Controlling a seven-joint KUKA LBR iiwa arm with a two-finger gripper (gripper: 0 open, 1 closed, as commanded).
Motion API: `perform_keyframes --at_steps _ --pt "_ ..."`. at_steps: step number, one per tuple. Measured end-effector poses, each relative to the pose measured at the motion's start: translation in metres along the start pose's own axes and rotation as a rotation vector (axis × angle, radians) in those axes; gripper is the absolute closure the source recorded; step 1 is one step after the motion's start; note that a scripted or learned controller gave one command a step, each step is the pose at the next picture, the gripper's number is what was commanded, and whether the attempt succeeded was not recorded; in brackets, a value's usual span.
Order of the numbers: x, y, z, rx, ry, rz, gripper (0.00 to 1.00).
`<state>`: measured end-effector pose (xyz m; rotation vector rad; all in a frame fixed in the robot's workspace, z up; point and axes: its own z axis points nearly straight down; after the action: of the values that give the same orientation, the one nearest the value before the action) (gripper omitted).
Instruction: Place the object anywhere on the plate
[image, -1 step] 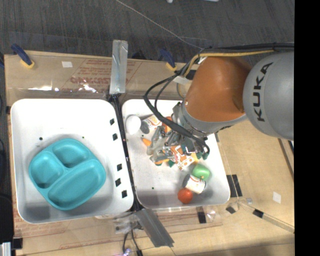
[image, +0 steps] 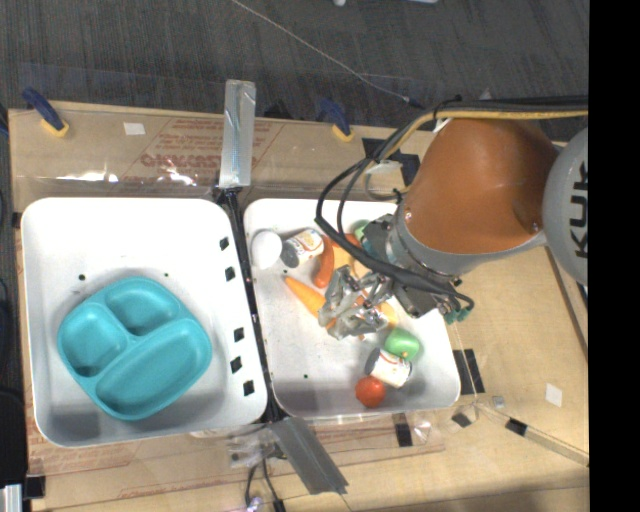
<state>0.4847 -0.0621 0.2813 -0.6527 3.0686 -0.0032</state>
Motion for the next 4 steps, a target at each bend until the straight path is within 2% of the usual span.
perform_keyframes --at_steps 1,2,3,4 --pt "-0.027 0.04 0.05 -0.005 0.005 -0.348 1.0" --pt "-0.022 0.057 0.072 -0.005 0.004 -0.579 1.0" --pt "-0.041 0.109 -0.054 0.001 -0.003 -0.814 1.0" --pt "-0.032 0.09 -0.089 -0.003 0.0 -1.133 1.0"
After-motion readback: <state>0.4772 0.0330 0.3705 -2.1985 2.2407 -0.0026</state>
